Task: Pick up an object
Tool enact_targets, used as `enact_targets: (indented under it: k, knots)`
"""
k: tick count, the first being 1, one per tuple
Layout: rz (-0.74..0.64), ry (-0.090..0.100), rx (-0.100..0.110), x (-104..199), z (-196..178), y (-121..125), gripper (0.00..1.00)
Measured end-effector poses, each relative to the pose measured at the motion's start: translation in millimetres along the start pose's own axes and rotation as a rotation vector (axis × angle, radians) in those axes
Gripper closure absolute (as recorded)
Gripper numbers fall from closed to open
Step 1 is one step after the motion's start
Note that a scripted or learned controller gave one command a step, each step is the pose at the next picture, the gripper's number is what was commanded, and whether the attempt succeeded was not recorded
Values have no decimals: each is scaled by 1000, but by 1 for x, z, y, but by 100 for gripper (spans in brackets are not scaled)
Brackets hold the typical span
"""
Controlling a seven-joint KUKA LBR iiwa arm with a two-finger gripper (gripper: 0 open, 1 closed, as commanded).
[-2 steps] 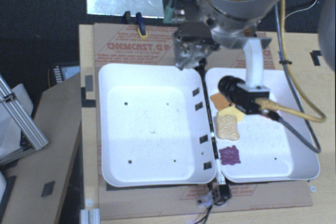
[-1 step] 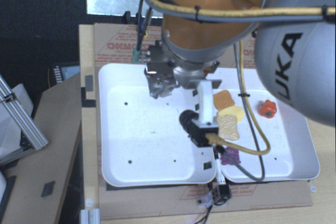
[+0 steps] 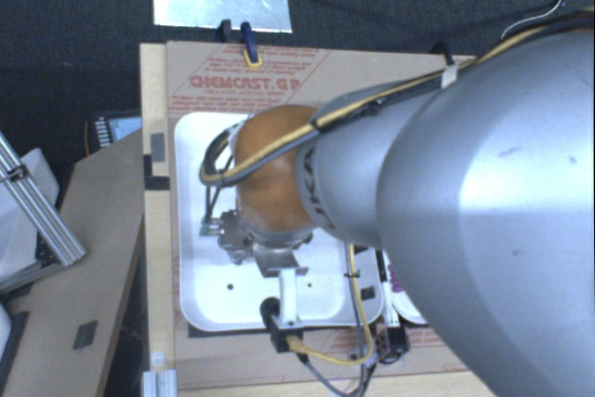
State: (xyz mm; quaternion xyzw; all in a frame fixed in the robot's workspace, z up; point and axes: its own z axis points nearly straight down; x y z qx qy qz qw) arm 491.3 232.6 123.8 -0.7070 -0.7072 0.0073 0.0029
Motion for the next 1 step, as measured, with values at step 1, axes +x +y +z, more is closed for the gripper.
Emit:
enact_targets:
  k: [1]
  knots:
    - [0, 9, -23, 1, -69, 59, 100]
